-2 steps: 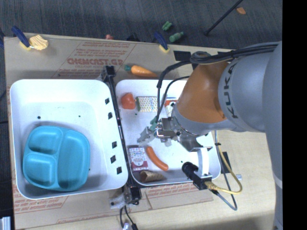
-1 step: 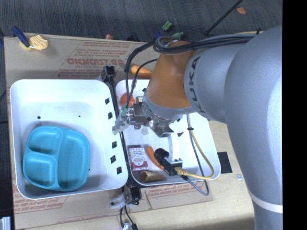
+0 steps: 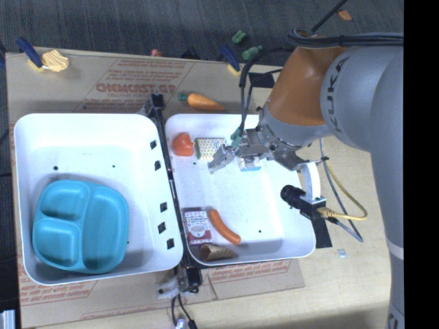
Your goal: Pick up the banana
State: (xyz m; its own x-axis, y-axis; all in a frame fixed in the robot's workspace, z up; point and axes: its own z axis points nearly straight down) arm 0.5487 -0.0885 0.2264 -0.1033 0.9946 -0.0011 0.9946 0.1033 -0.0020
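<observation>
A dark grey carpeted floor (image 3: pixel 103 12) with a fine ribbed weave fills the top of the view. Below it lies the pale tan counter (image 3: pixel 357 266), its surface smooth and evenly lit. A flat sheet of brown cardboard with red printed lettering (image 3: pixel 130 81) covers much of the counter. Small green and orange scraps (image 3: pixel 240 38) lie on the floor near the cardboard's far edge.

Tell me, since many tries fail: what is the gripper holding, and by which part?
Cannot be told: the gripper hangs over the right bin, fingertips too blurred to show anything between them.
</observation>
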